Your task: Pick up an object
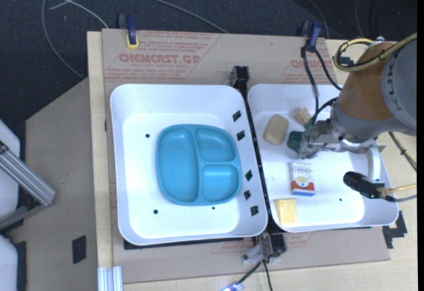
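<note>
Two shallow white bins sit side by side on the bench. The left bin (pixel 126 150) holds a blue divided plate (pixel 197 164) lying flat near its middle, with three compartments facing up. The right bin (pixel 371 213) carries several small things. A tan rounded block (pixel 275 129) lies toward the bin's ten o'clock area, and a small pale piece (pixel 302 115) sits just beyond it toward twelve o'clock. A small box with white, red and blue print (pixel 302 179) rests close to the bin's centre, and a yellow flat piece (pixel 286 211) lies at about seven o'clock, touching or nearly touching the bin's near rim. A dark green object (pixel 295 138) sits just at three o'clock of the tan block and at twelve o'clock of the printed box. The arm (pixel 377 94), grey with an orange band, reaches in from three o'clock and hangs over the right bin. Its gripper (pixel 309 144) is low over the bin floor, right at the green object and just above the printed box; whether the fingers are spread or closed cannot be told, nor whether they touch anything. A black part of the wrist (pixel 362 183) juts toward five o'clock of the gripper.
</note>
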